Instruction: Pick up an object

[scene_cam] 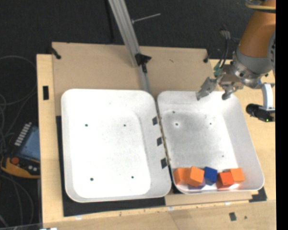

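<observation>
Grey two-finger gripper (215, 91) open, holding nothing, over the shallow white right bin's (240, 123) far edge, orange and blue blocks (209, 176) crowded along its near edge, wide bare floor between.

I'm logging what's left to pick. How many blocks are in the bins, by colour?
Orange blocks: 4
Blue blocks: 1
Total: 5, all along the near edge of the right bin. A purplish bit under one orange block is too small to tell.
</observation>
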